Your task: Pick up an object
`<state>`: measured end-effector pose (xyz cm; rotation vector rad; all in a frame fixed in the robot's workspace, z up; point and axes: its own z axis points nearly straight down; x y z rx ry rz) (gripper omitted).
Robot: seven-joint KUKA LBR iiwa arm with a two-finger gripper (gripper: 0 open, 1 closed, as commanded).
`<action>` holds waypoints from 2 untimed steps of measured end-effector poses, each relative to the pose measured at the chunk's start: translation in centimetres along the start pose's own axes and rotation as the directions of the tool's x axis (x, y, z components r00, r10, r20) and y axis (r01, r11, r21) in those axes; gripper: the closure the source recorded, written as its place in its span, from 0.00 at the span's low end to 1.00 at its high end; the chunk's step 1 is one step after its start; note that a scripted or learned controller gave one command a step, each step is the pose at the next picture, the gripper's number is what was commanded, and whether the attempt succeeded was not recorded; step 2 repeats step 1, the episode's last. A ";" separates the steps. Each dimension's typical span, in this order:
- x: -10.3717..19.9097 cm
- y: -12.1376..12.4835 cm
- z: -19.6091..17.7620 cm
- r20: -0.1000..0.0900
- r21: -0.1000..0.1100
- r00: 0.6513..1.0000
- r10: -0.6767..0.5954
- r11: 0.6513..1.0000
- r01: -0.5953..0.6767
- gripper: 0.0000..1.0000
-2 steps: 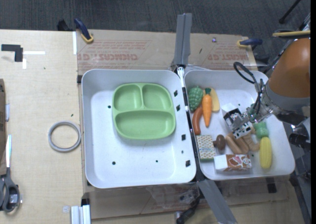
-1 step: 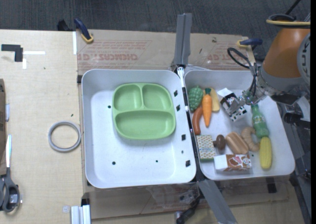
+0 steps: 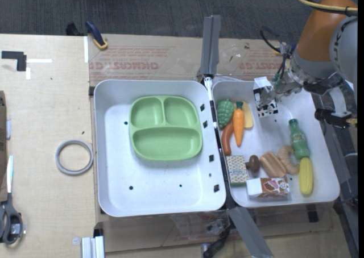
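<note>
Gripper (image 3: 266, 103) hovering over right bin (image 3: 324, 137), upper right of frame; grip state unclear, cannot tell. Carrot (image 3: 238, 124), green bottle (image 3: 298, 139), corn (image 3: 306, 175) lying below.

Grey arm with an orange band reaching over the right of two white bins on a wooden bench.
The two-finger gripper (image 3: 266, 101) hangs above the right white bin (image 3: 327, 154), near its far wall, just right of the orange toy carrot (image 3: 238, 125). A green plastic bottle (image 3: 298, 139), yellow corn cob (image 3: 306, 175) and small printed box (image 3: 269, 187) lie nearer. The left white bin (image 3: 108, 154) holds a green divided plastic plate (image 3: 166, 127).
</note>
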<state>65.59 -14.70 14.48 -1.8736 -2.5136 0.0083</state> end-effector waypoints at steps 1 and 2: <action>6.1 1.3 -4.7 0.003 -0.008 0.998 0.070 0.998 -0.070 1.00; 6.1 1.3 -4.7 0.003 -0.008 0.998 0.070 0.998 -0.070 1.00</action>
